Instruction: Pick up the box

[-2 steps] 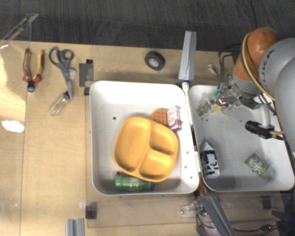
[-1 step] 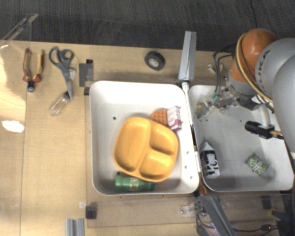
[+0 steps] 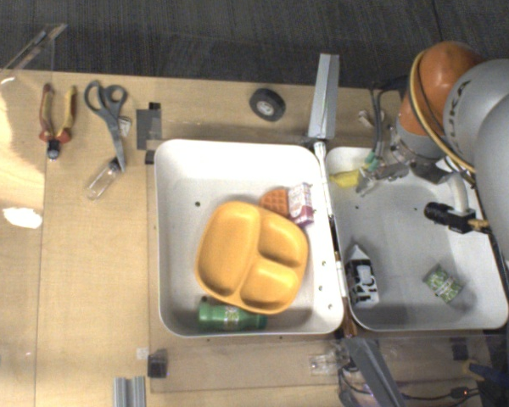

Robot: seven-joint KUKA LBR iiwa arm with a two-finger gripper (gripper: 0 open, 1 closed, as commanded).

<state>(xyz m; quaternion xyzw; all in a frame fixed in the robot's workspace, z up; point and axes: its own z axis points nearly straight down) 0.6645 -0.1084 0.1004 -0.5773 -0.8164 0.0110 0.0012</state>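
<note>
The box (image 3: 362,280) is a small black-and-white carton. It lies in the right bin (image 3: 407,312), against that bin's left wall near the front. My gripper (image 3: 367,179) is at the far left corner of the same bin, pointing down and left, well behind the box and apart from it. A small yellow thing (image 3: 345,178) lies just left of the gripper tip; whether they touch is unclear.
A green packet (image 3: 444,284) lies at the right bin's front right. The left bin (image 3: 174,227) holds a yellow divided plate (image 3: 253,255), a green bottle (image 3: 229,315), a waffle (image 3: 275,200) and a pink-white packet (image 3: 300,203). Scissors (image 3: 110,125), pliers (image 3: 55,117) and a tape roll (image 3: 267,103) lie on the bench.
</note>
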